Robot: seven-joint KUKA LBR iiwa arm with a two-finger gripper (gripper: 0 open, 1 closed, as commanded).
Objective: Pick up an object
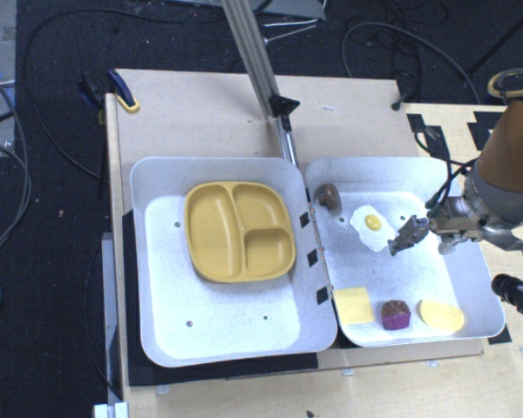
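In the right bin lie a fried egg, a brown lump, a yellow cheese square, a purple piece and a pale yellow round piece. My gripper hangs over the right bin, just right of the fried egg, reaching in from the right. Its dark fingers point left and down toward the egg's right edge. Nothing shows between them.
The left bin holds a yellow divided plate. A metal pole slants down to the bins' shared edge. Black clips mark the divider between bins. The wooden bench extends behind.
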